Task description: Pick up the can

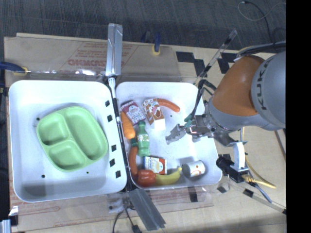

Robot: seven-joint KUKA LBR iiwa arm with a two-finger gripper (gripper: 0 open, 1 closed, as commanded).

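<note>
With its fingers slightly apart and holding nothing, the gripper [176,135] hangs above and left of the can [193,169], which lies in the right bin [210,176] beside the left bin [19,144], both on a cardboard-covered bench [58,50] over dark carpet [146,6].

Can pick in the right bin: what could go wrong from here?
1. The can lies on its side in the bin's near corner, close to the wall; the gripper, hanging farther back over the bin, may have little room to close on it.
2. A banana sits right beside the can and could get nudged or grabbed too.
3. Lying down, the can might roll when touched.
</note>
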